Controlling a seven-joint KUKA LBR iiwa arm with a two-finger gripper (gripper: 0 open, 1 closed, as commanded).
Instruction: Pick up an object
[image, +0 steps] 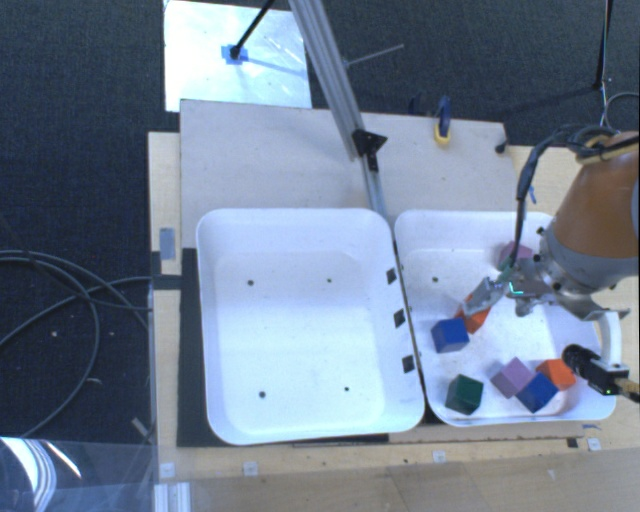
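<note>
Blocks crowd the right bin's (410, 300) near edge: green (464, 394), purple (513, 376), blue (537, 392), orange (556, 374). Farther back, another blue block (450, 335) sits just beside the hand (480, 303), which is closed on an orange piece (473, 320).

Bright even overhead light, white bins (300, 320) near overexposed, glare on far plastic sheet (240, 50), soft faint shadows, slightly grainy, dark floor (70, 150) underexposed

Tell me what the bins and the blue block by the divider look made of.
Bins: likely moulded plastic, glossy white, with rounded corners and a soft sheen. Blue block: uniform matte colour, crisp edges; painted wood or foam, can't tell which.
</note>
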